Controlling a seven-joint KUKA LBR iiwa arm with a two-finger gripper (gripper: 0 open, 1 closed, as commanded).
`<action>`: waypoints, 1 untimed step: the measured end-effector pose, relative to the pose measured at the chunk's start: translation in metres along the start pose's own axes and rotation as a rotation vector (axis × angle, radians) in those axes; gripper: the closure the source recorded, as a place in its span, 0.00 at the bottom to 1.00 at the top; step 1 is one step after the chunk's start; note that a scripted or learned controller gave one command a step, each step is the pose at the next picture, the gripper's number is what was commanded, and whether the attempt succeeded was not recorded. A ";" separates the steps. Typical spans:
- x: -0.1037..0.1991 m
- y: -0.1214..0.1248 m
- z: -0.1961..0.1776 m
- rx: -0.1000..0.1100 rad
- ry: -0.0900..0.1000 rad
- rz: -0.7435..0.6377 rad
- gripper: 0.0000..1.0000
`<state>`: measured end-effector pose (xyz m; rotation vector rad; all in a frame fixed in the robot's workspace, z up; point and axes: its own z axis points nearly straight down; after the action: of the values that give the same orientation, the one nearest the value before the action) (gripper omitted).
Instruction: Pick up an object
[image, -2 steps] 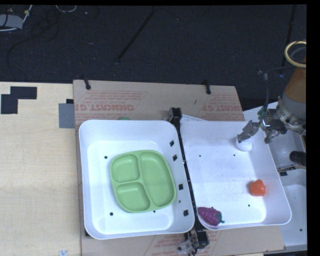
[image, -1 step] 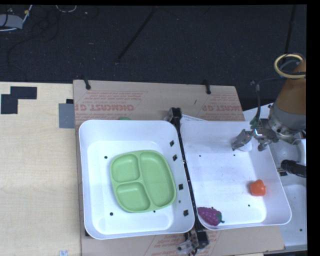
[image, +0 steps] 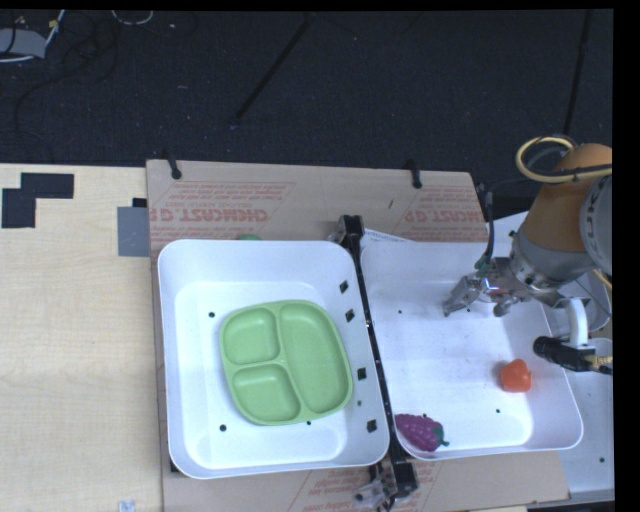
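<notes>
Two shallow white bins were set side by side on a cardboard-lined bench, with dark carpet behind. One green divided plate, with three compartments, was seen in the left bin, its long axis running diagonally. In the right bin, one orange-red round object lay near the right wall, showing no clear long axis, and one purple grape cluster lay in the near left corner. The gripper was positioned above the right bin floor, apart from both objects, with fingers spread and nothing between them.
</notes>
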<state>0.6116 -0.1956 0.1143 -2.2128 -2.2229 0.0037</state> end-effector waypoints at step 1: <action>0.002 0.000 0.028 0.000 -0.001 0.000 0.00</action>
<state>0.6113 -0.1939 0.0859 -2.2132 -2.2233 0.0040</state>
